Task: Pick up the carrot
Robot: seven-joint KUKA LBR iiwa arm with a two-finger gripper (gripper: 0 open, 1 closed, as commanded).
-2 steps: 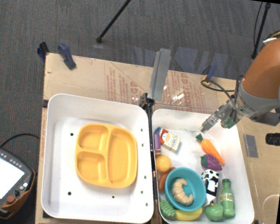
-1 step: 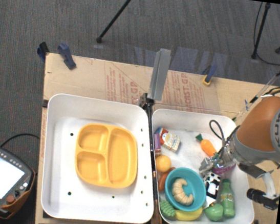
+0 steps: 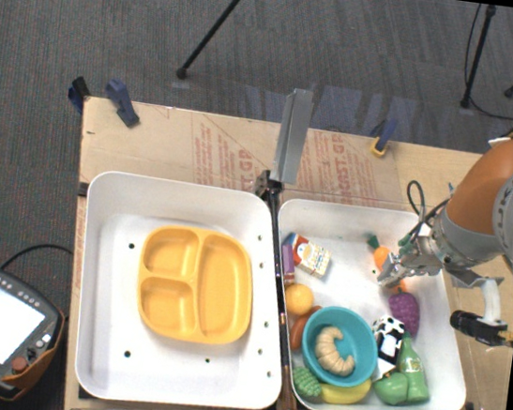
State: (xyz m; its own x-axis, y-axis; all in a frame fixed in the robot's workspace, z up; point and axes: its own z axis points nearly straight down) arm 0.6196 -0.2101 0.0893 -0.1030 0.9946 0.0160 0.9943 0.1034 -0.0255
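orange carrot (image 3: 380, 256), green top, right bin (image 3: 349, 218)

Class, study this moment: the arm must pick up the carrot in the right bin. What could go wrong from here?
1. The carrot lies partly under the claw, so a grip may catch just its end and slip.
2. The purple toy sits close below the claw; closing could nudge or grab it instead.
3. The carrot is near the bin's far wall; a push could slide it there.

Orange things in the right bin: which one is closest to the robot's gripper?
The carrot, the small orange piece with a green tip lying right beside the gripper. The round orange fruit sits much farther off, by the bin's left wall.
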